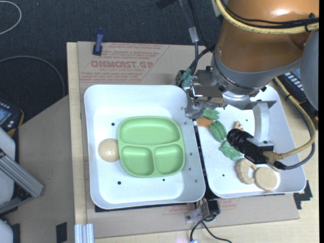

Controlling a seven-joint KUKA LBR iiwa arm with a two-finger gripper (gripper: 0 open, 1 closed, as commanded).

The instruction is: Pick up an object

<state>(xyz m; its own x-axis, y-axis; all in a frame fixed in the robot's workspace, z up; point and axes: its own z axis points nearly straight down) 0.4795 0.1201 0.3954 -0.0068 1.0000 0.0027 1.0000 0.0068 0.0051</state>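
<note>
My gripper [194,104] hangs low over the far end of the wall between the two white bins, under the big grey and orange wrist. Just to its right in the right bin [288,130] lie an orange piece [205,121] and several green leaf-like pieces [218,129], one more [230,151] nearer the front. Two beige round biscuits [246,171] [266,179] rest at the right bin's front. The left bin [101,105] holds a green three-part plate [151,146] and a beige round piece [108,149] touching its left side. I see nothing held by the gripper.
Both bins stand on a printed cardboard sheet [121,59] with a blue clip [98,42] at its far edge. Cables run over the dark floor at the left and behind the arm. The arm covers the far part of the right bin.
</note>
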